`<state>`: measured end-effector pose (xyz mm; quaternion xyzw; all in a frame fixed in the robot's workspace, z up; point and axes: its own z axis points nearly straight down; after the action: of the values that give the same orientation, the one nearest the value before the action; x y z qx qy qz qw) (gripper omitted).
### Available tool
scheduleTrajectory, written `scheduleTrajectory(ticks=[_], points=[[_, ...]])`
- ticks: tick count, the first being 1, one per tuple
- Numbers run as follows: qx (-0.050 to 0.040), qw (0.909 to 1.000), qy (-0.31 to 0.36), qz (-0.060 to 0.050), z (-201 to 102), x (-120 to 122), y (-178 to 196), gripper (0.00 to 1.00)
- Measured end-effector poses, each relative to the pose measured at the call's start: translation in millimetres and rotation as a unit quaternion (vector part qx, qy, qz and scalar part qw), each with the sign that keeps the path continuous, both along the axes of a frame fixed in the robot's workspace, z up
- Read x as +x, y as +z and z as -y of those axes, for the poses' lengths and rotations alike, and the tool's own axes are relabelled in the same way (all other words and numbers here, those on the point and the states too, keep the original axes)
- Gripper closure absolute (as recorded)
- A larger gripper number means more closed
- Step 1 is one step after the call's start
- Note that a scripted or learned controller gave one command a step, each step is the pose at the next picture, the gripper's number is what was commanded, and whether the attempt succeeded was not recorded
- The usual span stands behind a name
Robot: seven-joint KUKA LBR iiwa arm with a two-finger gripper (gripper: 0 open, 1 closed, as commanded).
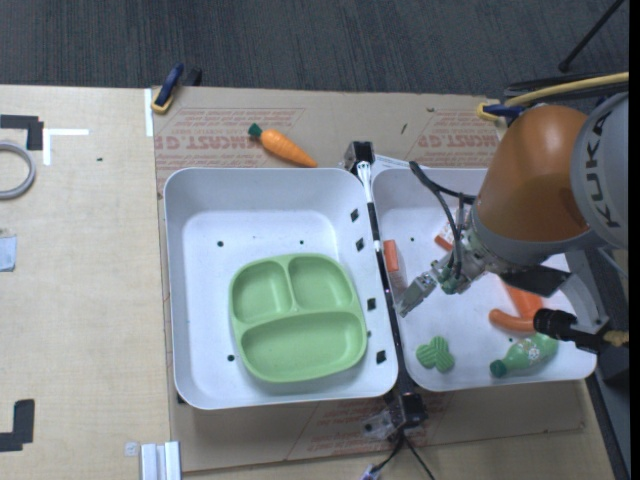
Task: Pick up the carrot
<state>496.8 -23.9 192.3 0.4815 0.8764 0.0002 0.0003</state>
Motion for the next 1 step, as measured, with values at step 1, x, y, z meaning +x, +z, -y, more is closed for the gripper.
scheduleTrajectory(ticks=[1], points=[[-0.0011,0.9901,0.141,0.002,43.1,-4.1,88.2,0.00]])
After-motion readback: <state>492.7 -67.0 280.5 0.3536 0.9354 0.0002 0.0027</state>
